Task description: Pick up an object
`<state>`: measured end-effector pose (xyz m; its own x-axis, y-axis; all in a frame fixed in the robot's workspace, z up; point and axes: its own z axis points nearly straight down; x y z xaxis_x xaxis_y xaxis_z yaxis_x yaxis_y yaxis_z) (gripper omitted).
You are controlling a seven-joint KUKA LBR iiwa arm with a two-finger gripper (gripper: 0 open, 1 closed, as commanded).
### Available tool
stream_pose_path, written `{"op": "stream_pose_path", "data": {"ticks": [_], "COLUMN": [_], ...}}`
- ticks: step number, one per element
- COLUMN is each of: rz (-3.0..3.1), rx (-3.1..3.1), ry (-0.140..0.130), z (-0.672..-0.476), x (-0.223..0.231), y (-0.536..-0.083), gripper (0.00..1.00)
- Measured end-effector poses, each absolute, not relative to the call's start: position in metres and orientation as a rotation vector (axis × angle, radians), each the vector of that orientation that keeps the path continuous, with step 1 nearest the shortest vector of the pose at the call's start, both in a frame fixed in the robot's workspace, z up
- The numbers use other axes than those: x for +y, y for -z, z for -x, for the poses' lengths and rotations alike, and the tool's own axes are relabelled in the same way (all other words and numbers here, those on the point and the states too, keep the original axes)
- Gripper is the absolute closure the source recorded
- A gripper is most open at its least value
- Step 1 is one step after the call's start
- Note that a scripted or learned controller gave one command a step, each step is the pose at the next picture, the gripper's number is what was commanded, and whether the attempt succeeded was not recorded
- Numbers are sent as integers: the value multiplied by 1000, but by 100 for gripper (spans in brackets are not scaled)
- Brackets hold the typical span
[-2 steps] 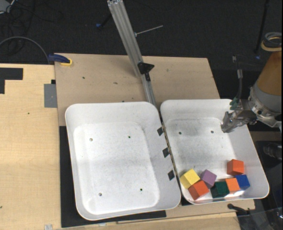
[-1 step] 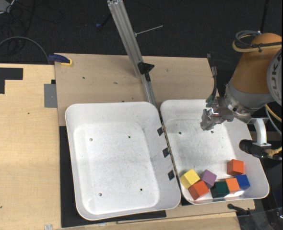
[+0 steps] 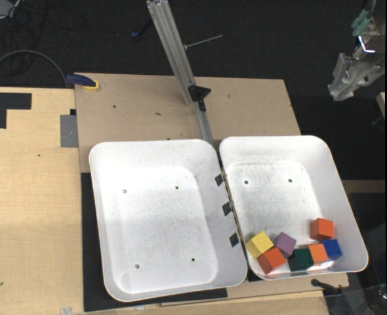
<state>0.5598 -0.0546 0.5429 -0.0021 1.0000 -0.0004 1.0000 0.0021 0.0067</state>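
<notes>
Approach step: my grey two-finger gripper (image 3: 352, 84) at two o'clock (grip state unreadable), next descend onto small orange-red cube (image 3: 322, 228).

A robotics lab: a plywood bench (image 3: 180, 107) bearing 2 shallow white bins (image 3: 154, 218), a slanted aluminium rail (image 3: 175, 51) rising toward 12 o'clock, loose cables (image 3: 10, 61) on dark floor at 10 o'clock, and machine hardware (image 3: 357, 67) at 2 o'clock.

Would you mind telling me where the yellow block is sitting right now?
The yellow block lies in the right bin, near its front-left corner, leftmost of the cluster, touching the red block and beside the purple block.
</notes>
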Motion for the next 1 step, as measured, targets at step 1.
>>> {"op": "stream_pose_path", "data": {"ticks": [1], "rz": [-2215], "rx": [2234], "ry": [3], "z": [-547], "x": [36], "y": [-540], "gripper": [100]}}
